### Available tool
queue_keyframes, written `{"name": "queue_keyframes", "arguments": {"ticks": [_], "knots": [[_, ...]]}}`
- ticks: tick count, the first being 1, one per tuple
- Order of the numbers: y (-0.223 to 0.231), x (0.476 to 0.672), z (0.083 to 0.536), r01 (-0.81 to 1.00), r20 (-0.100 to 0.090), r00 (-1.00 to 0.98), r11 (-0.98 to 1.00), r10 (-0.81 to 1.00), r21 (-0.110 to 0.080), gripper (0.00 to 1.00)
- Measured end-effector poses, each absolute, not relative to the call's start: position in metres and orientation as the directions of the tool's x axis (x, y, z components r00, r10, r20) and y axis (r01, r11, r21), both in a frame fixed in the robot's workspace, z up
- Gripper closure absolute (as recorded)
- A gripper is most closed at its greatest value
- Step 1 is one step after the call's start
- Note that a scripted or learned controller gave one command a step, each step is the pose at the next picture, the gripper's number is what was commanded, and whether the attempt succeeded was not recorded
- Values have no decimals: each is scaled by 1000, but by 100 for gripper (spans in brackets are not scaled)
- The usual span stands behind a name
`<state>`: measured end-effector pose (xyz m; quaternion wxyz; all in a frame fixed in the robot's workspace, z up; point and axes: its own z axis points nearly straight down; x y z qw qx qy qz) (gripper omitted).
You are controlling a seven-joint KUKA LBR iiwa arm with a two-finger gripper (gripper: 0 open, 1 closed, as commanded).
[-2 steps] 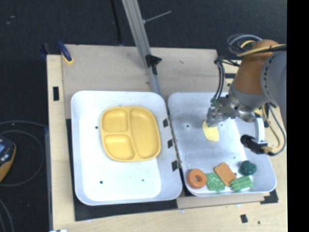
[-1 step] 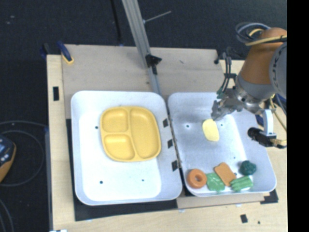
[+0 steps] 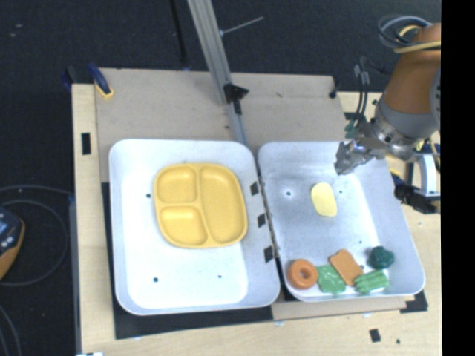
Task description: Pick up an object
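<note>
The gripper point(image 3: 347, 160) hovers near the right bin's point(image 3: 286, 165) far edge, nothing visibly between its fingers and their spread too blurred to tell, while the pale yellow piece point(image 3: 323, 199) lies mid-bin just nearward and slightly left, long axis running far-to-near.

One fixed camera is watching me from above the bench point(image 3: 89, 199). It is looking down slantwise on both bins, my arm point(image 3: 412, 87) entering from its right.

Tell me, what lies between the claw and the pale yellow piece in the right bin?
Nothing: in the camera view, only bare white bin floor separates the claw from the pale yellow piece.
</note>
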<state>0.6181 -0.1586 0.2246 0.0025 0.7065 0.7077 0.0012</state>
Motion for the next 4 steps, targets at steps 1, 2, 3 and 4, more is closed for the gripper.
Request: {"name": "queue_keyframes", "arguments": {"ticks": [1,2,3,4], "knots": [[-166,622,288,1000,-3,-2,2,1000,9,100],[-119,632,289,1000,0,-6,6,1000,3,100],[-63,633,291,1000,1,-8,8,1000,1,100],[-18,635,274,1000,0,-6,6,1000,0,100]]}}
